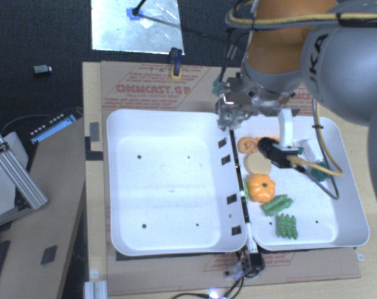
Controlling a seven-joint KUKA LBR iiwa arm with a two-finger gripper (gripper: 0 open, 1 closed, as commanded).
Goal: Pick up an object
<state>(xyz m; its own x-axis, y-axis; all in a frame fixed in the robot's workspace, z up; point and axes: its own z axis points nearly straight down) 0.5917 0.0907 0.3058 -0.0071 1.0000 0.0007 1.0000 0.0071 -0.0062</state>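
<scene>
Nearest, right bin, front part: green bunch, ribbed, lying flat. Just behind it: green pod, slanted, close by the gourd; contact could not be told. Next back: orange gourd, close against the shared wall that met the left bin. Behind the gourd: pale disc, flat. Then orange ring, just beside the disc's far edge. Farthest of the lot: gripper, hung from the arm over the far end of the shared wall, near the ring but apart from it. Whether its jaws stood apart or together could not be told, and nothing was seen held. Candidates for the pick, five in all, lay in the right bin. Status, as judged: no item lifted. Choice of target, descent, closure and lift were all left to do, so the task stood at or near its start.
</scene>
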